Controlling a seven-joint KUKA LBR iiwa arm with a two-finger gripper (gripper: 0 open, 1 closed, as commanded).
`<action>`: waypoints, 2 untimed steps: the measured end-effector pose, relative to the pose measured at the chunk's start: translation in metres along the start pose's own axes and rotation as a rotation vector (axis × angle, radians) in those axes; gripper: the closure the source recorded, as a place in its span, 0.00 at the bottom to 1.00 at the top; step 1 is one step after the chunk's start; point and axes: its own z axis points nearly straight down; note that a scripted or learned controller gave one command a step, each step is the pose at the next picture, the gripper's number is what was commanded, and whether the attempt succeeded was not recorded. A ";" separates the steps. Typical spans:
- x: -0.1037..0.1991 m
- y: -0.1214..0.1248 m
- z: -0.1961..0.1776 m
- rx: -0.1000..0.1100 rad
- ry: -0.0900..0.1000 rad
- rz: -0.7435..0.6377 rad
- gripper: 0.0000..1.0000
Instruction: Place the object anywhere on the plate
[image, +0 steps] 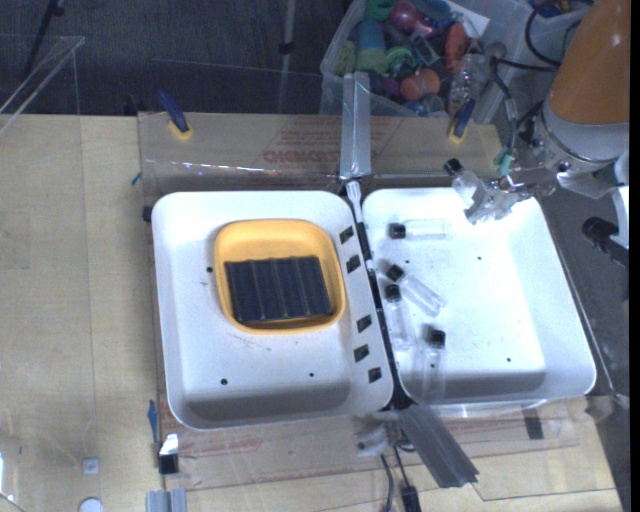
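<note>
A yellow plate (232, 243) lies in the left bin (180, 300). A dark ridged rectangular object (278, 288) rests flat on it and covers most of its middle. In the right bin (520, 300), several small clear vials with black caps lie on the floor: one (418, 230) near the back, one (412, 290) near the divider, and one (433, 339) toward the front. My gripper (487, 201) hangs over the back edge of the right bin, right of the back vial and far from the plate. Nothing is visibly held in it.
A metal divider (368, 300) with black clips runs between the bins. A clear tub of colourful toys (415, 45) stands behind them. The orange band of my arm (590, 60) fills the upper right. Wooden bench top surrounds the bins.
</note>
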 end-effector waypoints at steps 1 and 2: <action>-0.031 0.034 0.006 -0.002 -0.001 -0.300 1.00; -0.054 0.029 -0.033 -0.003 -0.001 -0.551 1.00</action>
